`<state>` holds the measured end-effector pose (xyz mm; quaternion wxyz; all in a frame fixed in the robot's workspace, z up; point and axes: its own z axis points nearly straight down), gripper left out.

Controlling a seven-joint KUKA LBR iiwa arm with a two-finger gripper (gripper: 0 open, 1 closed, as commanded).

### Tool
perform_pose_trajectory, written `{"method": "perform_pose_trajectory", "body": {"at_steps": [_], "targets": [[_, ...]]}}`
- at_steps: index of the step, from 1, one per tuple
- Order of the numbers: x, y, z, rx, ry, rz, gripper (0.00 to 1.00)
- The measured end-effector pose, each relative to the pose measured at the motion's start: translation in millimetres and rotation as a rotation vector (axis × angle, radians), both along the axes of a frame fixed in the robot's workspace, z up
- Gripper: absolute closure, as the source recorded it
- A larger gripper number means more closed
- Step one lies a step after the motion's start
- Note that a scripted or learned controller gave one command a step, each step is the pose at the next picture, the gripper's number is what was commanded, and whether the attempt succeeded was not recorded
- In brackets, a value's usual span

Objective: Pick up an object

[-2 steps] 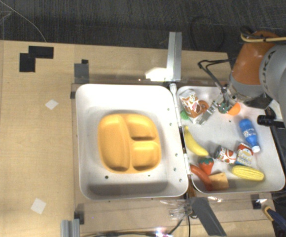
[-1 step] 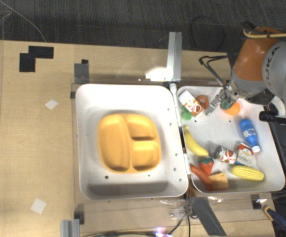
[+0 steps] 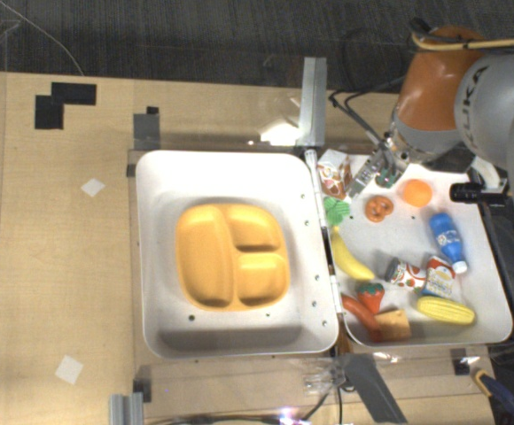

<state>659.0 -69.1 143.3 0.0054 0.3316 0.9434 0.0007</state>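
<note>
The right white bin [image 3: 492, 277] holds a jumble of toy food. In it lie a banana [image 3: 350, 260], a corn cob [image 3: 445, 309], a blue bottle [image 3: 447, 239], an orange ball [image 3: 416, 192] and a small red-orange fruit [image 3: 378, 207]. A red and white snack packet [image 3: 332, 174] leans in the far left corner, above a green piece [image 3: 335, 209]. My gripper [image 3: 374, 172] hangs low over the bin's far side, between the snack packet and the orange ball, just above the red-orange fruit. Nothing can be seen held in it.
A yellow divided tray [image 3: 232, 253] lies in the left white bin [image 3: 155, 237]. A red and white carton [image 3: 421, 275], a red pepper [image 3: 369, 297] and a bread piece [image 3: 394, 324] crowd the right bin's near side. A metal post [image 3: 314, 104] stands behind the bins.
</note>
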Motion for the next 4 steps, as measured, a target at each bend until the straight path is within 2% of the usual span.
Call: {"method": "perform_pose_trajectory", "body": {"at_steps": [1, 2, 3, 4], "targets": [[-8, -71, -44, 0.004, -0.017, -0.254, 1.00], [16, -65, -42, -0.001, -0.012, -0.070, 1.00], [10, -62, -43, 0.008, 0.020, -0.070, 0.00], [-8, -51, -46, 0.001, -0.019, -0.165, 0.00]]}}
